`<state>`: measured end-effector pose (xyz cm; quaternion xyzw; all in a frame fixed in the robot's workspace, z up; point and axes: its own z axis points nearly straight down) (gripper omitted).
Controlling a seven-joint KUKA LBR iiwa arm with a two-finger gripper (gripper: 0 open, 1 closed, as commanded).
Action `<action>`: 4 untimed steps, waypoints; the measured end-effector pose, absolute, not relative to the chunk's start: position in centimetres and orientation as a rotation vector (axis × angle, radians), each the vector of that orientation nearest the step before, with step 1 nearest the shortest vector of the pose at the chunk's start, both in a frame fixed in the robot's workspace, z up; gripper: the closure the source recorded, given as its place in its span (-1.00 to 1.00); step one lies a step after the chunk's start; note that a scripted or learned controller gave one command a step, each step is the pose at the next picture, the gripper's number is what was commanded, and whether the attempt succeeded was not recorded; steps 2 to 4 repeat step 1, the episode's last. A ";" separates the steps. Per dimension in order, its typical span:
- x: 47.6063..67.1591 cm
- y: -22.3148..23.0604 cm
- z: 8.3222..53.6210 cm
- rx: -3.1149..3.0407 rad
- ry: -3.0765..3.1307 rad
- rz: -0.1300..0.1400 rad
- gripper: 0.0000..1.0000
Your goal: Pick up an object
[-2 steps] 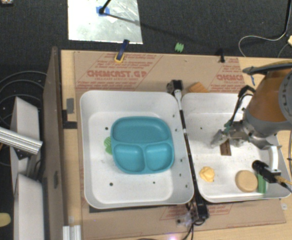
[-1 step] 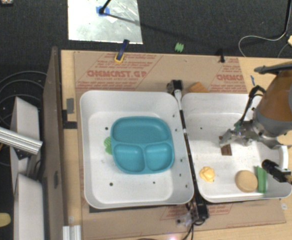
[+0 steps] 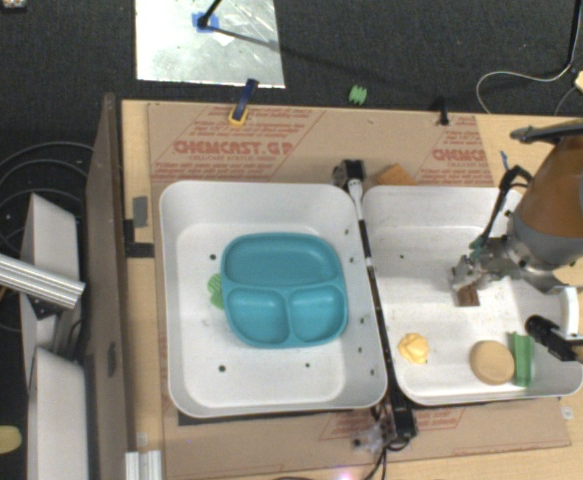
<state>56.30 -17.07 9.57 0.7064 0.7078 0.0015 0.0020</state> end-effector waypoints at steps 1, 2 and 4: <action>59.4 -9.9 15.8 2.205 2.231 0.011 1.00; 59.4 -9.9 15.8 2.205 2.231 0.011 1.00; 59.4 -9.9 15.8 2.205 2.231 0.011 1.00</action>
